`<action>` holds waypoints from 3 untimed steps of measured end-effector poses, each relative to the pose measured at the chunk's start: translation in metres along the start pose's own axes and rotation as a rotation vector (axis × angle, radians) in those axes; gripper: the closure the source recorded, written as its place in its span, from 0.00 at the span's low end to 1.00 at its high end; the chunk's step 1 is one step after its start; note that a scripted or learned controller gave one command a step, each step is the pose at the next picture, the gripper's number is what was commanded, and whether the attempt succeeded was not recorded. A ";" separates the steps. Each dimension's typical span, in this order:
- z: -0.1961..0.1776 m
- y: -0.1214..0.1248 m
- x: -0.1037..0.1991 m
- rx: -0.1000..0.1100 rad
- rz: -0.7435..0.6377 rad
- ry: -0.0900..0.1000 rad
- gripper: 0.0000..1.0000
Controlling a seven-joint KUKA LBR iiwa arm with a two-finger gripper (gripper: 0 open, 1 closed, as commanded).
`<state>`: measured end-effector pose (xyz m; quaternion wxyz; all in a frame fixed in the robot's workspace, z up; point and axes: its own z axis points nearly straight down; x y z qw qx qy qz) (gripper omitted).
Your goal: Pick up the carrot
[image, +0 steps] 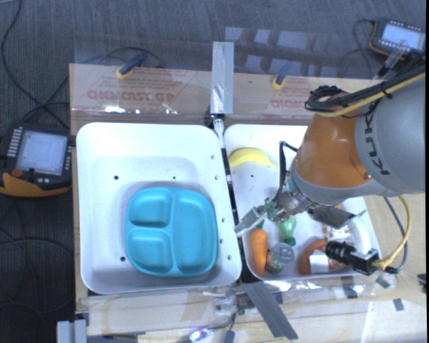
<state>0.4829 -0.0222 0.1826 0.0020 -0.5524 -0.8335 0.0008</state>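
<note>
The carrot (259, 244) lies in the right bin (300, 276), toward the lower left of that bin, close to its left wall, orange and roughly upright in the frame. Just right of it stands a small can (277, 256), and above that a green item (288, 227). A banana (252, 157) rests in the upper left part of the same bin. The left bin (100, 156) holds a blue tray (173, 231).

The gripper (272, 211) hangs over the middle of the right bin, just above and right of the carrot's top end. Nothing shows between its fingers, and the wrist hides enough that I cannot tell how far apart they stand.

This looks like the approach step: the carrot is not yet taken. The next move likely calls for shifting a little toward the lower left of the frame, lining the fingers across the carrot's narrow width, then descending without catching the can or the bin wall, both of which crowd it.
</note>
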 end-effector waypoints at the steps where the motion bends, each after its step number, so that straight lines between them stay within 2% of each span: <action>1: 0.000 -0.020 -0.046 0.000 -0.003 -0.003 0.00; 2: 0.000 0.009 0.021 0.000 -0.015 0.000 0.00; 3: -0.090 0.022 -0.060 -0.002 -0.080 -0.006 0.00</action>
